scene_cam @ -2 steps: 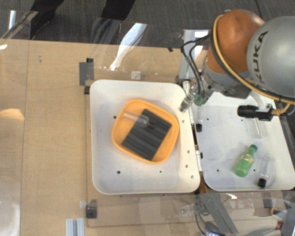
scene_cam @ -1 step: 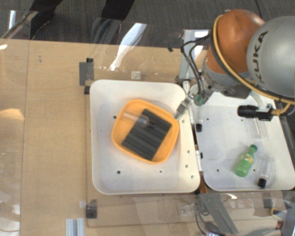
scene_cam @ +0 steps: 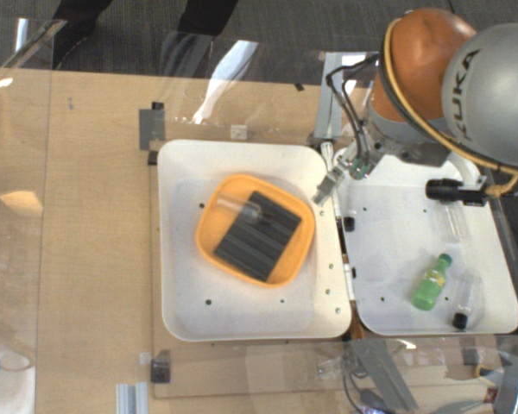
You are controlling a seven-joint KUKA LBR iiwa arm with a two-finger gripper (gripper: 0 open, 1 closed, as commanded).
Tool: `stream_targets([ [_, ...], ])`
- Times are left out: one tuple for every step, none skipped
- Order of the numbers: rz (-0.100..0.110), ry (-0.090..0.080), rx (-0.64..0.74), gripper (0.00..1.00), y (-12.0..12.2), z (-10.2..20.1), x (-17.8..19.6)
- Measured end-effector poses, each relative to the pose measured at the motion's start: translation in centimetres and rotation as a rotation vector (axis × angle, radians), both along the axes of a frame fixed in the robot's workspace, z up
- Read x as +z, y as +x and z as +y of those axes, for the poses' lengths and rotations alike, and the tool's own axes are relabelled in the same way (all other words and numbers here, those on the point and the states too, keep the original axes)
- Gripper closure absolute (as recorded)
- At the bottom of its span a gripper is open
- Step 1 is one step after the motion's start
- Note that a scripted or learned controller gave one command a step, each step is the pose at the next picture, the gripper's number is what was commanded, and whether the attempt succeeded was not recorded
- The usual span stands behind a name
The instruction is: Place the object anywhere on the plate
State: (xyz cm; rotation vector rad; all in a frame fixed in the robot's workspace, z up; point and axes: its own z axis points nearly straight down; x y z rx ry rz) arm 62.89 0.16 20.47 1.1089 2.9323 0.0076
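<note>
An orange plate (scene_cam: 214, 247) lies in the left white bin (scene_cam: 181, 300), a little above its middle. A dark grey ribbed block (scene_cam: 259, 235) rests flat on the plate, with a small clear piece (scene_cam: 233, 204) at its upper left corner. My gripper (scene_cam: 331, 180) hangs over the wall between the two bins, above and to the right of the plate, apart from the block. Nothing shows in it. The grey arm with its orange band (scene_cam: 419, 46) reaches in from the upper right.
A green bottle (scene_cam: 431, 284) lies in the right bin (scene_cam: 388, 231), toward its lower right. A small black piece (scene_cam: 459, 321) sits near that bin's front corner. A black part (scene_cam: 453, 191) of the arm juts over the right bin.
</note>
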Motion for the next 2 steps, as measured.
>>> stream_targets([
  [0.0,-0.003,-0.051,0.0,3.0,-7.5,-0.4],
  [-0.009,-0.003,-0.047,1.0,3.2,-7.4,0.9],
])
